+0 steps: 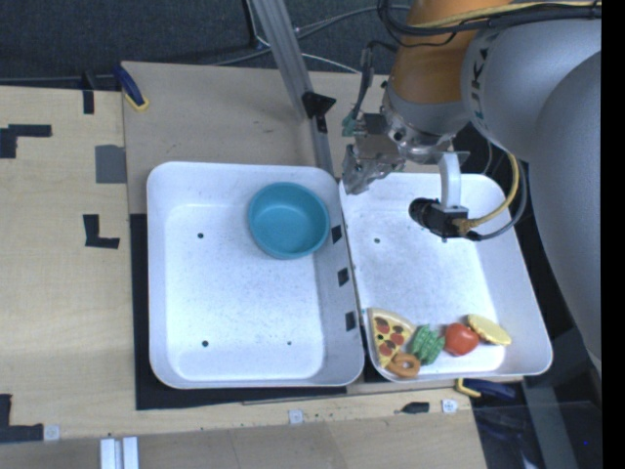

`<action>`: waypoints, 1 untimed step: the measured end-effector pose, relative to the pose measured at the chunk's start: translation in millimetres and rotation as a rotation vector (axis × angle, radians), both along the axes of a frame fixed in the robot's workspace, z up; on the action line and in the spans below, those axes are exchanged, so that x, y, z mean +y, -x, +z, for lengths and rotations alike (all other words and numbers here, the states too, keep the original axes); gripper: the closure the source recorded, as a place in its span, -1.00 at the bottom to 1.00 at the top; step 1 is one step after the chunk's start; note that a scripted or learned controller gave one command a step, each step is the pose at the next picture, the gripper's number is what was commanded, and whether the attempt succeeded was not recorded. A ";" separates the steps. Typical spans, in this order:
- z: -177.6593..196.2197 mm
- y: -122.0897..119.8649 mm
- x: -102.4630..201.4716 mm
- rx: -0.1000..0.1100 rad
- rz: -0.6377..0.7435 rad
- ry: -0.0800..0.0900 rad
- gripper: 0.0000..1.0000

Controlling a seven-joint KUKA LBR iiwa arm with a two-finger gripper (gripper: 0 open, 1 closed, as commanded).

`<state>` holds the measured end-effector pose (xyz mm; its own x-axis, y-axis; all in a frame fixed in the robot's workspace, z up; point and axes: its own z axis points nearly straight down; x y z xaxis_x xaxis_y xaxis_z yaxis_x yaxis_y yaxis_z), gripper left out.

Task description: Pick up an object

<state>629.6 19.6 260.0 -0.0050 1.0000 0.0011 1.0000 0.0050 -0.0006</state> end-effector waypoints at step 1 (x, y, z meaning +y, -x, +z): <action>0.0 -1.8 54.6 0.000 0.000 0.000 1.00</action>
